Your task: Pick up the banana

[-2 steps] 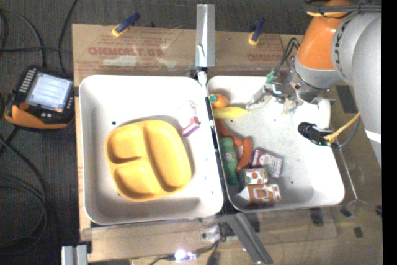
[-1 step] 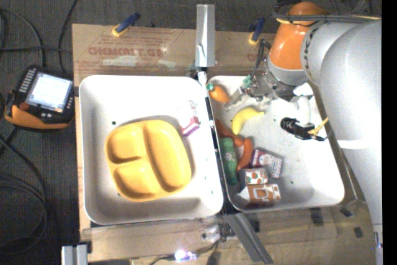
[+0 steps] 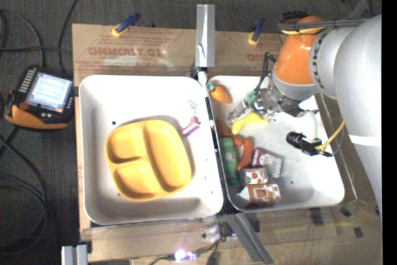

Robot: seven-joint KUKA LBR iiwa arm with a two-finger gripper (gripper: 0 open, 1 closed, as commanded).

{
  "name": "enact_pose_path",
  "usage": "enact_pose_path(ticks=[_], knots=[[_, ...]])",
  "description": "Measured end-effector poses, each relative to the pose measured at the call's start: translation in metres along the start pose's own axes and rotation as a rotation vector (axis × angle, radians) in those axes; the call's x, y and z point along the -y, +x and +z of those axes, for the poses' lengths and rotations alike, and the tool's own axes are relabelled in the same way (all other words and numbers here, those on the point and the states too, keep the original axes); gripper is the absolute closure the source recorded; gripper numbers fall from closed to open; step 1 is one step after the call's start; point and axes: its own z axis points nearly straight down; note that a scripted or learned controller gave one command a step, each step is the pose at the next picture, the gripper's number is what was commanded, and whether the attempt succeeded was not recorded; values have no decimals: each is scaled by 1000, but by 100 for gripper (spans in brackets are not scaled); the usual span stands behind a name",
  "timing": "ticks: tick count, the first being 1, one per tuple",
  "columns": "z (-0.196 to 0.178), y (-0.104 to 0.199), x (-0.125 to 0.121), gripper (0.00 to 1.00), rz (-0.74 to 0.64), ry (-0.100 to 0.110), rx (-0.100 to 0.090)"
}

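Note:
The banana (image 3: pixel 246 123) is a small yellow piece lying in the upper middle of the right bin (image 3: pixel 322 186). My gripper (image 3: pixel 247 111) reaches in from the right and sits right over the banana's upper end, touching or almost touching it. The banana still appears to rest on the bin floor. The wrist hides the place where the gripper meets the fruit.
An orange carrot (image 3: pixel 219 94) lies at the right bin's top left corner. A green bottle (image 3: pixel 228 155), a red-orange piece (image 3: pixel 247 151), a brown packet (image 3: pixel 268 163) and two small cartons (image 3: pixel 259 186) crowd below the banana. The left bin (image 3: pixel 93 96) holds a yellow divided plate (image 3: pixel 149 158) and a pink item (image 3: pixel 191 126).

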Motion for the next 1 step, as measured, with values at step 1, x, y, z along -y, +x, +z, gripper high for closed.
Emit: enact_pose_path(ticks=[1], knots=[[-10,1,-2,100,-2,-6,-3]])
